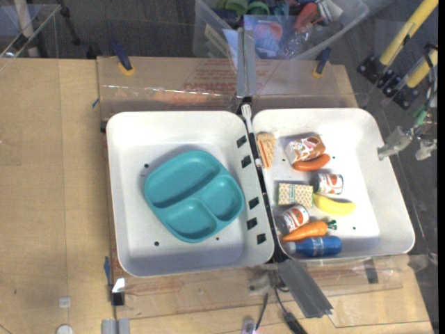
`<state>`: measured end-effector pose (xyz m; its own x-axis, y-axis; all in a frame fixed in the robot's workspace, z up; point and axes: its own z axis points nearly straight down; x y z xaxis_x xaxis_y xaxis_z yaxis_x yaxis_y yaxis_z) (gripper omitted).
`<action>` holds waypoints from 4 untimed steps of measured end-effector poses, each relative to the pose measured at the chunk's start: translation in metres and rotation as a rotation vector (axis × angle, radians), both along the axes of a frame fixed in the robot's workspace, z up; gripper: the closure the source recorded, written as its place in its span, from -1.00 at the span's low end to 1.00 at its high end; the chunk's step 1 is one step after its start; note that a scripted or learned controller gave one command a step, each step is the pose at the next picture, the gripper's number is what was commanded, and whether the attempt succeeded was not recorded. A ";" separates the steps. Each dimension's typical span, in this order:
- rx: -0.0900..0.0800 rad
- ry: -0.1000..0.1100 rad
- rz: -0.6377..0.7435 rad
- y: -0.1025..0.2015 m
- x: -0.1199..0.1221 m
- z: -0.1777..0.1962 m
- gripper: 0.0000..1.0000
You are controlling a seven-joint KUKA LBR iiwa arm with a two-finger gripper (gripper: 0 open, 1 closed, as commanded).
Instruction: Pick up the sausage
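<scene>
Orange-red, the sausage (pixel 310 162) was left ungrasped in the right bin (pixel 389 207) beside a can (pixel 304 147); an approach was still owed, and the fingers' state could not be told.

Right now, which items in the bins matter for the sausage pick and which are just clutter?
For the job:
- sausage, right bin, lying against a can
- tool at the bin's right rim

Lying about:
- teal plate in the left bin
- banana
- carrot
- blue bottle
- cracker box
- three cans, e.g.
</scene>
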<state>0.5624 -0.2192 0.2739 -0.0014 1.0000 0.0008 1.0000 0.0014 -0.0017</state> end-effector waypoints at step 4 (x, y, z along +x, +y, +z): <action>-0.005 -0.012 0.297 0.104 0.106 -0.184 -1.00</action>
<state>0.6687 -0.1156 0.0895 -0.2940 0.9558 -0.0063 0.9557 0.2941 0.0090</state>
